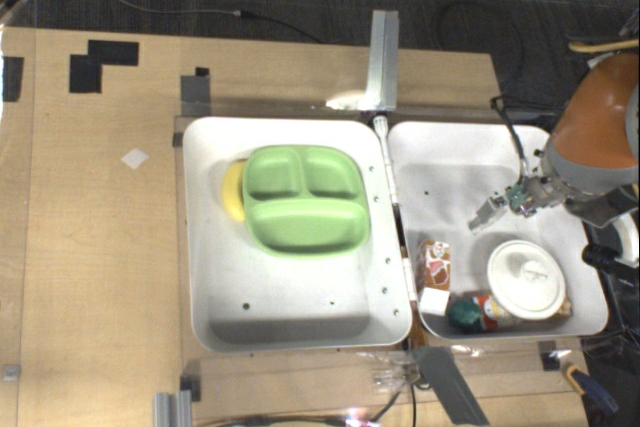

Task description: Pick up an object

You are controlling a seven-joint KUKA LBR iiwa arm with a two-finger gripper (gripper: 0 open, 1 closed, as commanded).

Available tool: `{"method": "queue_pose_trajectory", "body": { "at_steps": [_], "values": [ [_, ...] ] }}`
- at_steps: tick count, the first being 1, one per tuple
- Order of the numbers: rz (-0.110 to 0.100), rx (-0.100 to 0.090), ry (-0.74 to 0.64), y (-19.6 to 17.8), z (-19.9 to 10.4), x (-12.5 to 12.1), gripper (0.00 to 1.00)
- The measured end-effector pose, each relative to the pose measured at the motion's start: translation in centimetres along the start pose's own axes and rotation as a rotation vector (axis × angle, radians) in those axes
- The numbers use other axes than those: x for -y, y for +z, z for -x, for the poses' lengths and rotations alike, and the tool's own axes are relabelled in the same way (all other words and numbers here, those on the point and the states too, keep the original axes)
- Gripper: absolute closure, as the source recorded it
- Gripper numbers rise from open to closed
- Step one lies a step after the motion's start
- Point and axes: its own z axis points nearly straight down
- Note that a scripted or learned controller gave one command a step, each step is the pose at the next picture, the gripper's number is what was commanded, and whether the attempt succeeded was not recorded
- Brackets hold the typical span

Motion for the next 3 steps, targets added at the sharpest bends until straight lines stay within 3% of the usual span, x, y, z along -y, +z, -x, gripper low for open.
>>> {"method": "queue_pose_trajectory", "body": {
  "at_steps": [1,2,3],
  "values": [
    [0.0,0.0,0.071,2.2,-6.2,-1.1,0.0],
    [0.007,0.004,-0.086,3.7,-6.1,-4.0,0.0],
    [0.003,0.002,0.011,-7.6,-8.1,-3.5,0.0]
  ]
}}
